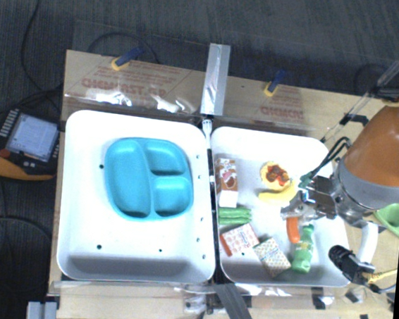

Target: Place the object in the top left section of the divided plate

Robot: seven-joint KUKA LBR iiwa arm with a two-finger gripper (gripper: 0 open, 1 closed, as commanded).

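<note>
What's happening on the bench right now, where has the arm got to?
The arm is reaching in over the right bin, with its gripper low among the toy food there, near an orange carrot-like piece and a green bottle. I can't tell whether it has hold of anything. The blue divided plate sits in the left bin, and nothing has been placed in its top left section yet.

Glossy blue plastic divided plate (pixel 148 178)
</note>
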